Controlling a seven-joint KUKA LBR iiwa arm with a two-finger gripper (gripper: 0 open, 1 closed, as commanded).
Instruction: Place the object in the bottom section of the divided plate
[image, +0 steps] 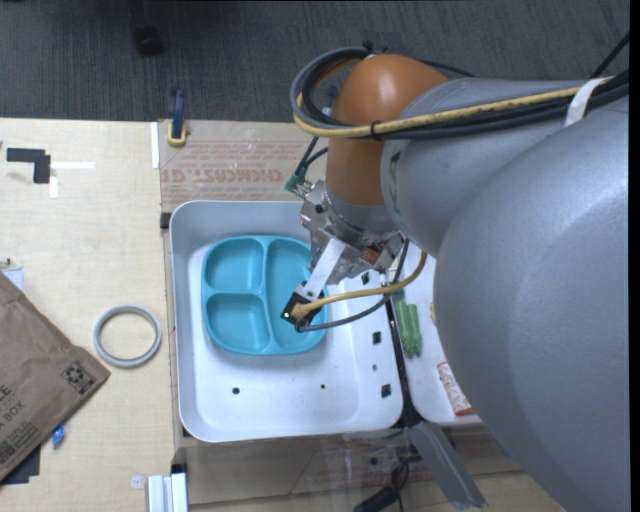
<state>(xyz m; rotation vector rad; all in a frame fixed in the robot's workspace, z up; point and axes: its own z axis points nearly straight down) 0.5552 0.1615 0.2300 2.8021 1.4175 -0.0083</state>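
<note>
Camera view: task unfinished. Green elongated object (407, 330) lay in right-hand white bin (421, 393), outside turquoise divided plastic plate (235, 300), whose visible sections were bare. Jaws' opening could not be told.

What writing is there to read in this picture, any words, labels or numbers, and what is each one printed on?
"BOX": on the brown cardboard box at the lower left; other letters beside it are cut off.
Red print on the cardboard sheet at the top: upside down and too blurred to read.
Red-printed label at the right: too small to read.
</note>
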